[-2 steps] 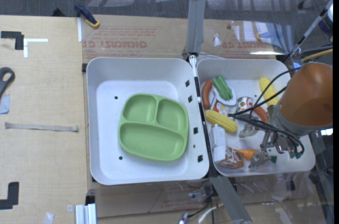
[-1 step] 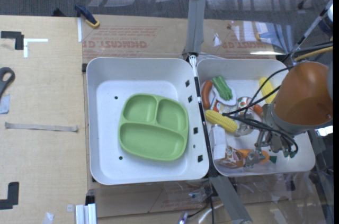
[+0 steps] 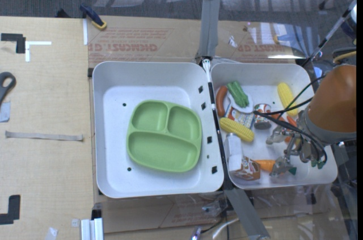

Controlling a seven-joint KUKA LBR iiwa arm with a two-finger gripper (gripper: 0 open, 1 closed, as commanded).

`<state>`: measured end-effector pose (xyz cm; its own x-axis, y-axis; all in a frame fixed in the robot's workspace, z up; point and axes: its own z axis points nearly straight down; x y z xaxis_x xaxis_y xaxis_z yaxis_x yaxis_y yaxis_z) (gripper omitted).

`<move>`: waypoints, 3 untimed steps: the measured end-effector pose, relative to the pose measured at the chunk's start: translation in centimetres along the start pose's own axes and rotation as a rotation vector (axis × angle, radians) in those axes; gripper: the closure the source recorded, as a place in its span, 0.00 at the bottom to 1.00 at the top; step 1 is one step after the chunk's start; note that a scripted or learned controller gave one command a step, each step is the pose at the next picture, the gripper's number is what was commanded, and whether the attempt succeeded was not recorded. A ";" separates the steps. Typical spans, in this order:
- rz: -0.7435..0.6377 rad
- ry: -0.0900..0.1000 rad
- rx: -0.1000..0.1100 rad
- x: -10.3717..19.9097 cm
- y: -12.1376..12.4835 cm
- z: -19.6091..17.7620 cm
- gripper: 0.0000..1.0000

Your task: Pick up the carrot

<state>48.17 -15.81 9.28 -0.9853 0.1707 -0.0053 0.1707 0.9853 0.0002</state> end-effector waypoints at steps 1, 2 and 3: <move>-0.126 0.000 0.000 0.9 4.1 0.0 0.00; 0.166 0.000 0.001 0.3 0.3 0.0 0.00; 0.163 -0.006 0.001 0.1 0.3 -1.0 1.00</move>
<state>48.18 -15.46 10.26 -0.9444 0.3285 -0.0112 0.3285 0.9445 0.0009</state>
